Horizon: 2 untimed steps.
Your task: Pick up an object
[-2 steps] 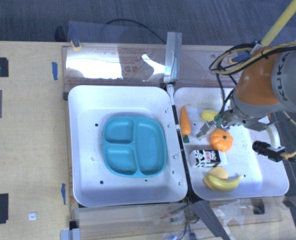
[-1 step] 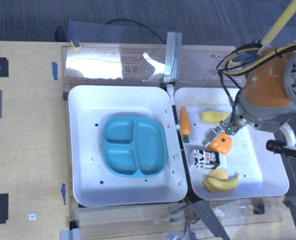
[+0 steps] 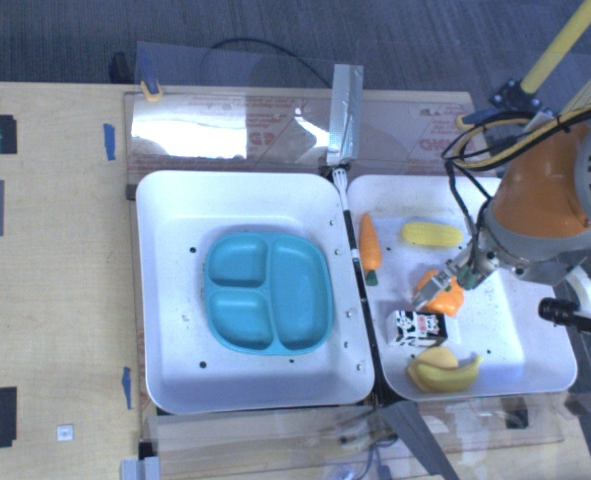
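I see my hand low in the right bin, apparently closed on a small orange object just above the black-and-white carton, so lifting straight up suits.

Glossy white plastic bins

2 white bins sit side by side on the table. The left bin holds a blue divided plate. In the right bin, the end effector is over a small orange object, near a carrot, corn cob, banana and black-and-white carton.
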Tool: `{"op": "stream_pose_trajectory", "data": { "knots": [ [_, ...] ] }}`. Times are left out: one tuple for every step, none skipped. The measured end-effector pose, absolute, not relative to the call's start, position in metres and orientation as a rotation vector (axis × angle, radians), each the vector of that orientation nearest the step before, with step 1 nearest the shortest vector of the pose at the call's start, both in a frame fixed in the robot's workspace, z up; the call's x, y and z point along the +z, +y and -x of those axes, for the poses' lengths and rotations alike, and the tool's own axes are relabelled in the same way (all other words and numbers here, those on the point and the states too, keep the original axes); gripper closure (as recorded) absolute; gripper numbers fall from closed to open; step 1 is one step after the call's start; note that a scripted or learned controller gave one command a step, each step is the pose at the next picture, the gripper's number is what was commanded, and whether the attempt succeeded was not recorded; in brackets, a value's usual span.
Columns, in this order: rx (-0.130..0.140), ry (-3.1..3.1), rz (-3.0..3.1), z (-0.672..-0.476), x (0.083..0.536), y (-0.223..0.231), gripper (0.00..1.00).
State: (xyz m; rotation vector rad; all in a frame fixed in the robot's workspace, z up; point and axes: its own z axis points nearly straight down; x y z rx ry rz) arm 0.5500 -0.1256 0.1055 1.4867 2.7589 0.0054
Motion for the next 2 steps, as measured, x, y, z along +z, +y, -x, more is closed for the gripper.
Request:
{"op": "stream_pose_trajectory", "data": {
  "knots": [
    [0.006,2.753,-1.495,-0.549,0.114,-0.128,1.0],
    [0.01,2.753,-1.499,-0.608,0.188,-0.037,1.0]
  ]
}}
